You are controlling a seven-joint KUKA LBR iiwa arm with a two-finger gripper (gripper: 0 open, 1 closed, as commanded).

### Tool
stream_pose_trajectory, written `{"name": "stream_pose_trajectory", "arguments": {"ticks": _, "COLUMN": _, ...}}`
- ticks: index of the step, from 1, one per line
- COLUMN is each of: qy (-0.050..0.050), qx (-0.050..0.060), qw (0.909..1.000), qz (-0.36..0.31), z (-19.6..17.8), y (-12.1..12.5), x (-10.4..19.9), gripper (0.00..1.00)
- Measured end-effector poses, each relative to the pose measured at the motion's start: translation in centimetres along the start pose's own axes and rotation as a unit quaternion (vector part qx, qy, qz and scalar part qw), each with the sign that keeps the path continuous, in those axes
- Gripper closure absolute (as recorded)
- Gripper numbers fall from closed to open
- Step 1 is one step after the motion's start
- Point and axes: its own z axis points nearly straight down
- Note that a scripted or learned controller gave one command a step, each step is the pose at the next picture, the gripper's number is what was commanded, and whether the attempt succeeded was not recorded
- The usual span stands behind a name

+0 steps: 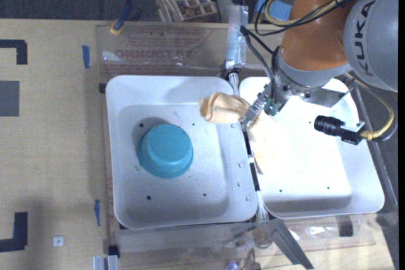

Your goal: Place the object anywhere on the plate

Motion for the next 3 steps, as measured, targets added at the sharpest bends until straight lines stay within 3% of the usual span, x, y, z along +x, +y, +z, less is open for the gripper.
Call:
{"name": "stream_pose_trajectory", "arguments": {"ticks": 1, "qy": 0.0, "qx": 0.0, "qw": 0.9805, "qz": -0.197, "z": 0.4, "y": 0.6, "x": 5.0, "gripper": 1.0}}
{"name": "stream_pose_trajectory", "arguments": {"ticks": 2, "qy": 0.0, "qx": -0.001, "qw": 0.9272, "qz": -0.375, "z": -0.6, "y": 2.6, "x": 10.2, "gripper": 1.0}}
{"name": "stream_pose_trajectory", "arguments": {"ticks": 3, "qy": 0.0, "qx": -0.001, "qw": 0.9261, "qz": -0.377, "z": -0.4, "y": 4.3, "x": 15.0, "gripper": 1.0}}
